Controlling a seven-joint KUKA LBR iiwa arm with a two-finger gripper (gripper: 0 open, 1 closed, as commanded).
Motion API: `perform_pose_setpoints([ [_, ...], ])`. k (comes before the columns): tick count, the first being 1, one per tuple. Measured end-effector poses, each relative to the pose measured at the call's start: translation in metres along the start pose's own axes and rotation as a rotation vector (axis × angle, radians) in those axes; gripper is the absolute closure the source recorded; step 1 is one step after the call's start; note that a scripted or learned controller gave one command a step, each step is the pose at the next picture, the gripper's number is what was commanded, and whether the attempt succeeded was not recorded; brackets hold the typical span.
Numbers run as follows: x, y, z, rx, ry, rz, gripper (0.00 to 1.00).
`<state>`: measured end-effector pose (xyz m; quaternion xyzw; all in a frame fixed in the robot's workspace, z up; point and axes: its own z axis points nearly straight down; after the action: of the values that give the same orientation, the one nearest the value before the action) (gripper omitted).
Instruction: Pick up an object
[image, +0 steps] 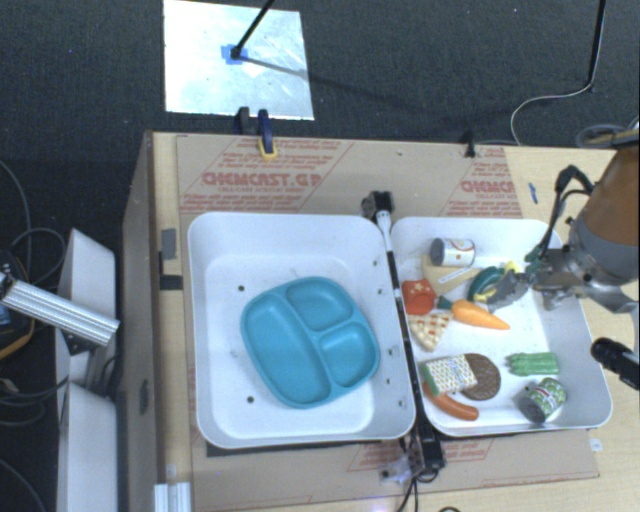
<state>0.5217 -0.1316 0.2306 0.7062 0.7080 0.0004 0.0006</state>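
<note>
Camera view: the arm (610, 225) is reaching in from the right over the right bin (590, 395). The gripper (512, 285) is hanging low near the bin's middle, and its state cannot be determined. A teal object (486, 279) is lying just left of the gripper, touching or overlapping it. An orange carrot (481, 316) is lying just below it. A green can (542, 399) is resting well apart, near the front right corner. The left bin (215, 300) is holding a blue divided plate (310, 340).
</note>
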Motion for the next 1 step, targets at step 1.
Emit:
perform_pose_setpoints([
  [1, -0.0112, -0.0337, 0.1435, -0.005, -0.002, 0.002, 0.0],
])
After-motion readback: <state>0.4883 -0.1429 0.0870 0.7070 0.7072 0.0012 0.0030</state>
